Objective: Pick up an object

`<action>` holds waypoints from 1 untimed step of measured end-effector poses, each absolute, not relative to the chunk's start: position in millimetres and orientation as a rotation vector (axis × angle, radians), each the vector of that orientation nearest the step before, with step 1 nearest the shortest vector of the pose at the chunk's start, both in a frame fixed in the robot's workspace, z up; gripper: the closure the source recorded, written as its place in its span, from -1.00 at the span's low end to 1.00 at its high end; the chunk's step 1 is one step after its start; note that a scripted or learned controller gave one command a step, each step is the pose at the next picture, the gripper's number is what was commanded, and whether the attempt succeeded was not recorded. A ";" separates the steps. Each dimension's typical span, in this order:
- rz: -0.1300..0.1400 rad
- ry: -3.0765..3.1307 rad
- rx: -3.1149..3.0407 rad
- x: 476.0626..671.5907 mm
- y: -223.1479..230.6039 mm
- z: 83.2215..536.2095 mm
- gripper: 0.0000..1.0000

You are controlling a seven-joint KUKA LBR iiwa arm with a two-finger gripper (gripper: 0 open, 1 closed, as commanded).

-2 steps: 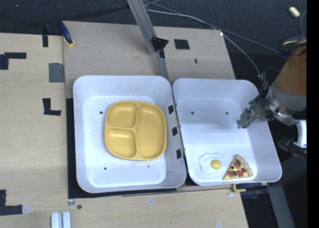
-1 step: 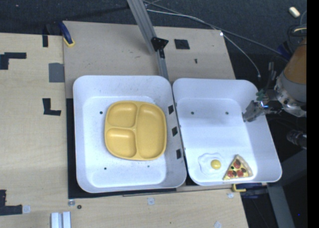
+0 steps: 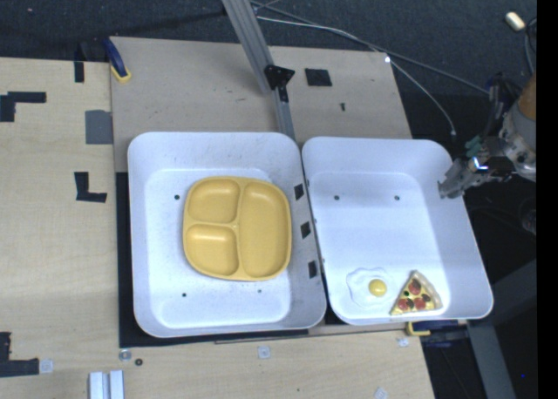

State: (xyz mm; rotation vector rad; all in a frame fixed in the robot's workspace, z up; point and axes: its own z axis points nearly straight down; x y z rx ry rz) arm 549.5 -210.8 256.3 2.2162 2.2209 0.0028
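Candidate picks: toy fried egg and toy pizza slice, side by side, just apart, at 5 o'clock in the right bin. Both look light, stiff plastic, flat and probably slippery; best pinched across the edges. Yellow divided plate sits mid left bin, likely too broad except at its rim. Gripper hovers at the right bin's 3 o'clock rim; cannot tell jaws' state.

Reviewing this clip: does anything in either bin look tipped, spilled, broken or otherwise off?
Nothing stands out. The yellow divided plate lies flat in the left bin. The fried egg toy and pizza slice toy sit side by side at the near edge of the right bin. The claw is at that bin's right rim.
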 end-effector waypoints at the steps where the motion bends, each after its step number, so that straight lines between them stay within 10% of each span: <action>1: -0.003 2.227 2.219 543.9 -163.4 242.2 1.00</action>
